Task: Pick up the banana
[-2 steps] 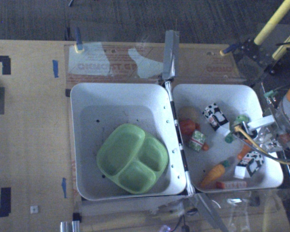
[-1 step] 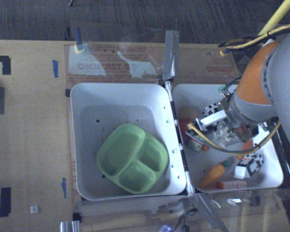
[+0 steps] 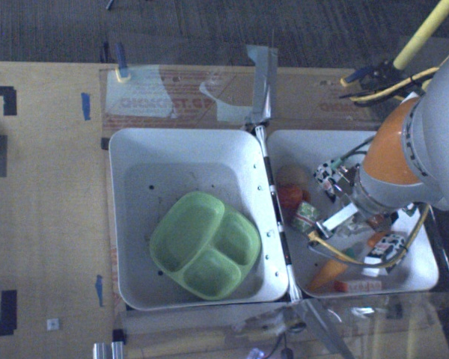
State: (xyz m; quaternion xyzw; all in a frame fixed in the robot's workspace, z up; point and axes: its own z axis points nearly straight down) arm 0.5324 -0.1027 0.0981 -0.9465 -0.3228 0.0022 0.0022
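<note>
Banana hard to tell among clutter in the right bin point(image 3: 301, 143) beneath the gripper point(image 3: 346, 229), grip unclear.

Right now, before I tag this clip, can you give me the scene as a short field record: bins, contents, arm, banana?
left bin: holds a green divided plate
right bin: holds mixed small items, among them a red one, a green one and an orange one
arm: reaches over the right bin
gripper: low among the items; finger state unclear
banana: cannot be made out among the clutter
</note>
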